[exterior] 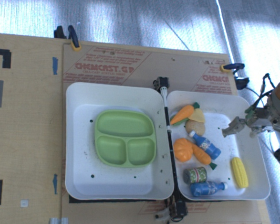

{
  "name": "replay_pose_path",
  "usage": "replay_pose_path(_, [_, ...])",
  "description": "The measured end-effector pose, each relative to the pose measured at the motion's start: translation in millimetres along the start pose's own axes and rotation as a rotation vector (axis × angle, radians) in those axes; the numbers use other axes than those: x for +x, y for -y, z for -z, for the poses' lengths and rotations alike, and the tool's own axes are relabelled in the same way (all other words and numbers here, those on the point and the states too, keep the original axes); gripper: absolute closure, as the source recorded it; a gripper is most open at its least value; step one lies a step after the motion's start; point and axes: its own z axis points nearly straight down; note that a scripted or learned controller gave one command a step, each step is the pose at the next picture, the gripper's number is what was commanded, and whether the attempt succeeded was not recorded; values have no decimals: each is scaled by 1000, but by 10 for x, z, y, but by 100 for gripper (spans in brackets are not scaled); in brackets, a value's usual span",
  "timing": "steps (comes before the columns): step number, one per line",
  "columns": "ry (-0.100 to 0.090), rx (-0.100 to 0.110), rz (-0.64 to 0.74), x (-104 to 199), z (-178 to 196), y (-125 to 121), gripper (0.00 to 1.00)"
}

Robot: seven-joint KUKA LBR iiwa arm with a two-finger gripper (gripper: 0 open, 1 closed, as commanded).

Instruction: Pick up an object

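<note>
The right bin point(256, 189) holds several toy items. A carrot point(183, 113) and a beige potato-like piece point(195, 122) lie at its back left. Below them are a small blue bottle point(206, 145), an orange pepper point(182, 149) and a second carrot point(203, 156). A green can point(195, 175) and a lying blue bottle point(207, 188) sit near the front, with a yellow corn cob point(240, 172) at the front right. My gripper point(240, 128) hangs over the bin's right half, above bare floor, open with nothing between its fingers.
The left bin point(76, 128) holds a green divided plate point(125, 138). A ridge of two bin walls point(167, 135) separates the bins. Clamps point(231, 67) and cables sit at the bench's back right, near the arm.
</note>
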Motion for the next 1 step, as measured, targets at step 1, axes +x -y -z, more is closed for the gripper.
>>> replay_pose_path(1, [1,-7,2,358,-1256,-236,0])
